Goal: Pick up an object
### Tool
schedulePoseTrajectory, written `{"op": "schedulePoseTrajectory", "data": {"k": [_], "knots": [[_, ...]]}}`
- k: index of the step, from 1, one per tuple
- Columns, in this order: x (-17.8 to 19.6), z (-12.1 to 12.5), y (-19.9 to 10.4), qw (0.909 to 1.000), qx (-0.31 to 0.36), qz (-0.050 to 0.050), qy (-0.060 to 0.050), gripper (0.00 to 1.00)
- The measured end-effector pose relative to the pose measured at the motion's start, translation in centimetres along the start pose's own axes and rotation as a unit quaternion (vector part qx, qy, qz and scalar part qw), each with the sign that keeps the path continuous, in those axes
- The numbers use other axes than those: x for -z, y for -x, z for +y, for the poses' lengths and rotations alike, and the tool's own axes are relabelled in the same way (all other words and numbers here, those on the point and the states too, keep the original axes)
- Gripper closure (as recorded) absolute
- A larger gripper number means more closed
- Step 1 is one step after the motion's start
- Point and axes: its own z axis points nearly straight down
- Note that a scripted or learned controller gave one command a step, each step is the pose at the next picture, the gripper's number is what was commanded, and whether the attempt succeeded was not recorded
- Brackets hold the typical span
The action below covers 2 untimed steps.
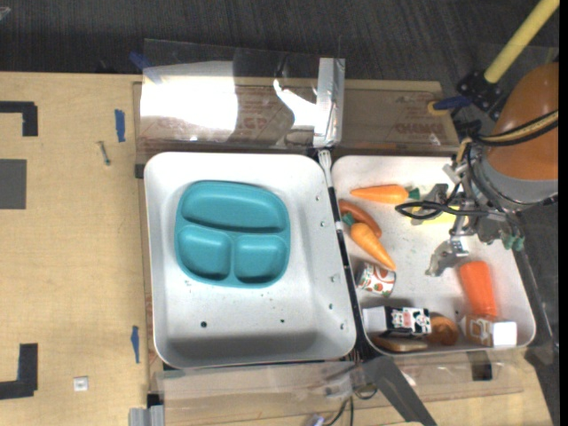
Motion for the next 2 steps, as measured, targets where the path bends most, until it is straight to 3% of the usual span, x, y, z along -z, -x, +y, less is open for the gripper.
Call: {"op": "schedulePoseTrajectory", "data": {"k": [1,2], "knots": [[-10.0,2.4,-1.3,0.9984,-0.056,-0.002,0.0,0.0],[0.0,3.5,4.2,0.9956,-0.094,-0.005,0.0,0.0]]}}
